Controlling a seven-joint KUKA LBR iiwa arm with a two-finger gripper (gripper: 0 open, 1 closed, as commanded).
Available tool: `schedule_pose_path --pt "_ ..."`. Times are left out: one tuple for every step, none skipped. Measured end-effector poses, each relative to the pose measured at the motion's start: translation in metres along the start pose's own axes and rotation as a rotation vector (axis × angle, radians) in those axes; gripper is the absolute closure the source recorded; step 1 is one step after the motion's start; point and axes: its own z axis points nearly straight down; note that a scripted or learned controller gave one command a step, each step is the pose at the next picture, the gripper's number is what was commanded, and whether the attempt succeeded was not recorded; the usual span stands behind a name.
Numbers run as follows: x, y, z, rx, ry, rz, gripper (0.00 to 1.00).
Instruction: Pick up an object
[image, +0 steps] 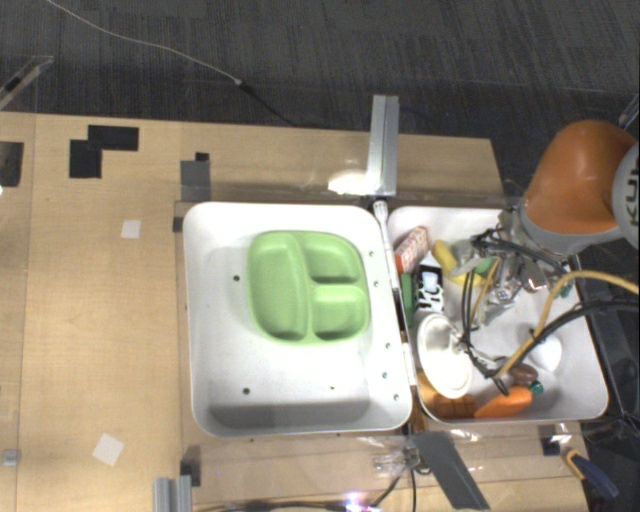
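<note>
1. The pale wooden counter (90, 330) fills the 9 o'clock half of the view, with black square markings near its 11 o'clock corner.
2. The left shallow white bin (215, 390) sits at the centre and holds a light green plastic divided tray (305, 285), lying flat in the bin's 12 o'clock half and well apart from the bin's 6 o'clock wall.
3. An upright grey metal post (384, 145) stands at 12 o'clock, above the wall that the two bins share.
4. The right shallow white bin (590, 395) lies toward 3 o'clock and is crowded with small objects.
5. Near its 11 o'clock corner lies a red-and-white packet (411, 249), and just beside it at 6 o'clock is a black-and-white carton (429, 287).
6. Farther toward 6 o'clock sits a round white cup (442, 352), and at the bin's 6 o'clock wall lies an orange carrot-shaped toy (503, 403).
7. The grey arm with its orange band (572, 185) reaches in from 3 o'clock, trailing black and yellow cables.
8. The tool (497, 283) hangs over the middle of the right bin among the cables; I cannot tell how it stands, nor whether it holds anything.
</note>
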Motion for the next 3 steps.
schedule_pose_path --pt "-0.026 0.033 0.018 0.014 0.004 -0.056 0.00" --pt "-0.053 0.026 0.024 -0.002 0.011 -0.010 0.00" --pt "-0.066 0.024 0.026 -0.013 0.050 0.032 0.00"
